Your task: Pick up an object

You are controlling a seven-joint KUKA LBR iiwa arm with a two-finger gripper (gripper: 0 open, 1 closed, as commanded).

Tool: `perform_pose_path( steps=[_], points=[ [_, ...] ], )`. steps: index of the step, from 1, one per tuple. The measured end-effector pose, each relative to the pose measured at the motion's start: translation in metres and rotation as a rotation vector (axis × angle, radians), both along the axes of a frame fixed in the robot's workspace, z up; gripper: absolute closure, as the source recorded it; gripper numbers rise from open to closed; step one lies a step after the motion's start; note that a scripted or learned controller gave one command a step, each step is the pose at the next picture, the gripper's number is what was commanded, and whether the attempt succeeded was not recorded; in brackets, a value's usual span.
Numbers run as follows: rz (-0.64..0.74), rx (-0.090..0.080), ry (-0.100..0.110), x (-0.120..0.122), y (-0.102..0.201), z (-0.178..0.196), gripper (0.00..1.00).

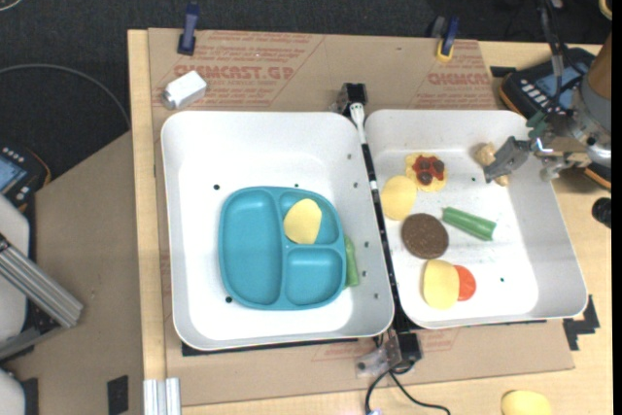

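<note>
Arm comes in from the right edge of the bench, wrist sitting low over the far right corner of the right-hand bin. Gripper [501, 162] points left, grey fingers [507, 151] spread apart, nothing between them.

Printed in faded red on the brown tabletop [292, 73]: something like "CAST", repeated left and right. Remaining letters too blurred to read.

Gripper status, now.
Gripper: cannot be told; it sits over the right bin near the top edge, next to a small tan piece.
</note>
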State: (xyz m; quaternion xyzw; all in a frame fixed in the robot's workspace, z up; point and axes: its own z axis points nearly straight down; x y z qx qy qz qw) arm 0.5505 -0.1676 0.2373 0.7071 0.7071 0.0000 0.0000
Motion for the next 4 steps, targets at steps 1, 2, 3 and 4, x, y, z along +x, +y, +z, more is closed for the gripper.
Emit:
perform_pose_path(
  steps=[1,2,3,4],
  points=[
    [0.0,0.005,0.01,-0.057,0.041,-0.081,0.0],
    [0.008,-0.001,-0.019,-0.066,0.095,0.124,0.0],
    [0.001,-0.001,-0.005,-0.066,0.093,0.126,1.0],
    [0.007,0.001,-0.023,-0.071,0.144,0.306,1.0]
  ],
)
